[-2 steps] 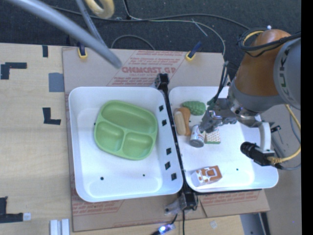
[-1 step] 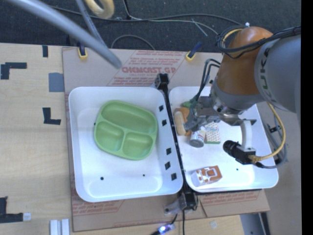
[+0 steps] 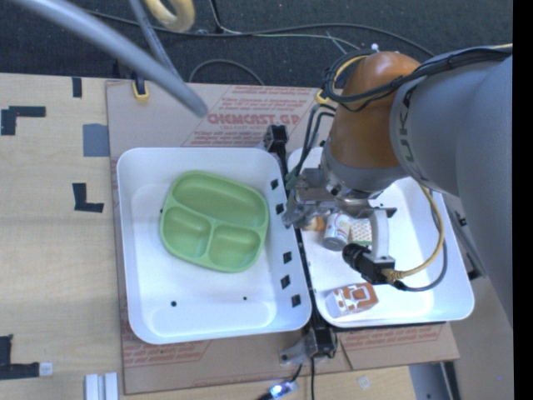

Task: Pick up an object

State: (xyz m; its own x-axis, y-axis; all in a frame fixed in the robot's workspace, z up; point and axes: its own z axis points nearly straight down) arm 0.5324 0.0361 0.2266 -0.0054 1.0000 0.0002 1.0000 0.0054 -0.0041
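Arm point(image 3: 433, 115): grey, with the orange band bulging above the wrist, reaching in from the right and covering most of the upper right bin.

Two white bins side by side on a brown cardboard sheet point(image 3: 250, 115) with red print. Left bin point(image 3: 146, 307), right bin point(image 3: 450, 298); they meet along a black-clipped divider down the middle.

Green tray point(image 3: 215, 221): three compartments, lying flat in the upper half of the left bin, slightly turned, well apart from the wrist.

Gripper point(image 3: 326, 220): low over the right bin's left side, close to the divider. The wrist body hides the fingers; whether they are open or closed cannot be told.

Small can point(image 3: 339, 233): silvery, with a patterned label, lying directly under the gripper and partly covered by it. Whether it sits between the fingers or just beside them cannot be told.

Small packet point(image 3: 354, 297): orange and white, lying flat near the front edge of the right bin, below the gripper and apart from it.

Yellow cable point(image 3: 425, 265): loops from the wrist across the right bin.
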